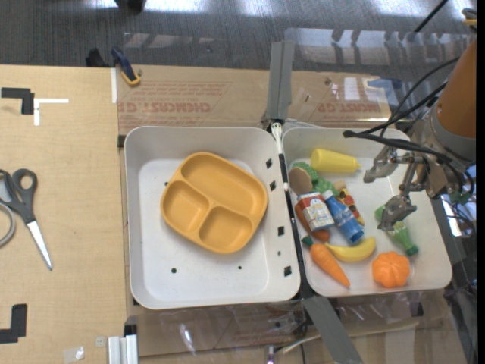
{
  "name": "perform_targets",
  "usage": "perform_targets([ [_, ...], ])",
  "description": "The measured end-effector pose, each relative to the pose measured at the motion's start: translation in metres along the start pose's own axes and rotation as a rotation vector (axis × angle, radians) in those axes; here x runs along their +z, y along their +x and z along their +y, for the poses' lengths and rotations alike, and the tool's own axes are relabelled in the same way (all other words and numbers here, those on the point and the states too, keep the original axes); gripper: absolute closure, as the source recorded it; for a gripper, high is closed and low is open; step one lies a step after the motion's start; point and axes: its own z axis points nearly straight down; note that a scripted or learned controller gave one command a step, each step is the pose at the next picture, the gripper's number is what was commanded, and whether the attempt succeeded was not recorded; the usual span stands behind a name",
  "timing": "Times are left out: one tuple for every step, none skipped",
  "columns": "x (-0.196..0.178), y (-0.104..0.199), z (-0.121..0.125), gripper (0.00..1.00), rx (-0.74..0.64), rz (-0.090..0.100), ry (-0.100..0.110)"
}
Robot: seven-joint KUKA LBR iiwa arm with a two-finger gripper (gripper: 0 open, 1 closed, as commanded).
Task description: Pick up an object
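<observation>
Where the gripper hangs over the right bin, its fingers stand spread with nothing between them. The arm comes in from the right edge, orange band uppermost, wrist tilted down and to the left, dark cables looping across it.

Just below the fingertips lies a green bottle, its long axis running from upper left to lower right; the gripper partly hides its upper end. It is small and dark green.

Near it sits a round orange. Farther left lie a banana, a carrot pointing lower right, a blue bottle and a red can. A yellow corn-like piece lies at the bin's top.

The left bin holds a yellow three-part plate. Scissors lie on the bench, well apart.
</observation>
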Motion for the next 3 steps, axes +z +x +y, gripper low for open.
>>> perform_targets([
  [0.146,0.004,0.0,0.0,0.129,0.002,0.0],
  [0.189,0.002,0.001,0.0,0.18,-0.008,0.002],
  [0.182,0.003,0.003,1.0,0.176,-0.004,0.001],
])
